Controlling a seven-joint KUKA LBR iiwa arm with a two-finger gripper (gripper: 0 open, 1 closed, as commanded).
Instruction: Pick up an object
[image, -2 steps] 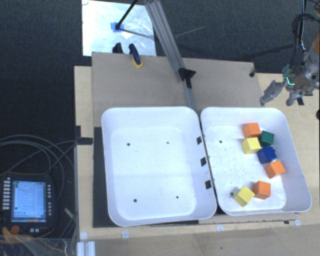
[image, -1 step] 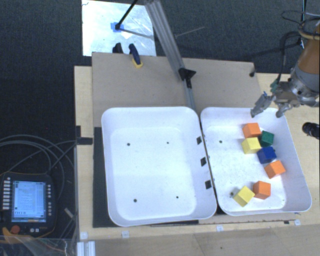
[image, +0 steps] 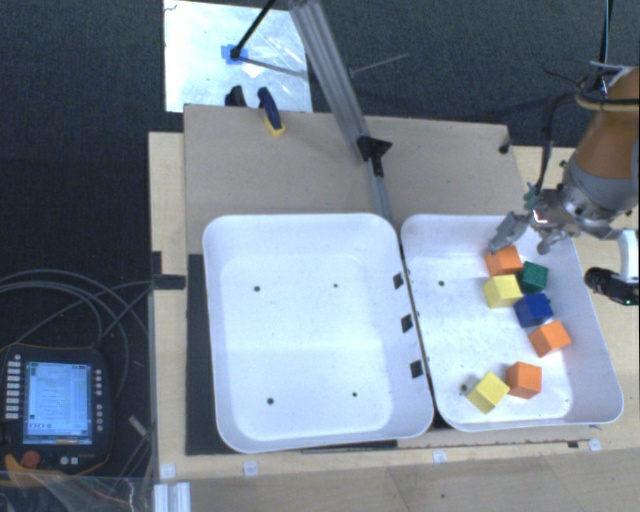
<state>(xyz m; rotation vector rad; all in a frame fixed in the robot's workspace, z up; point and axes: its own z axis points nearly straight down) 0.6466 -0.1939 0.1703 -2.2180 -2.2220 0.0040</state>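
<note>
The gripper (image: 528, 232) hangs spread and holding nothing over the far end of the right bin (image: 440, 400), so this looks like the approach, with its fingers just above the orange cube (image: 504, 260). To grasp, it likely must drop straight onto that cube, though the yellow cube (image: 502, 290) and green cube (image: 535, 276) touching it crowd the fingers; 2 more cubes lie apart at the near end
</note>
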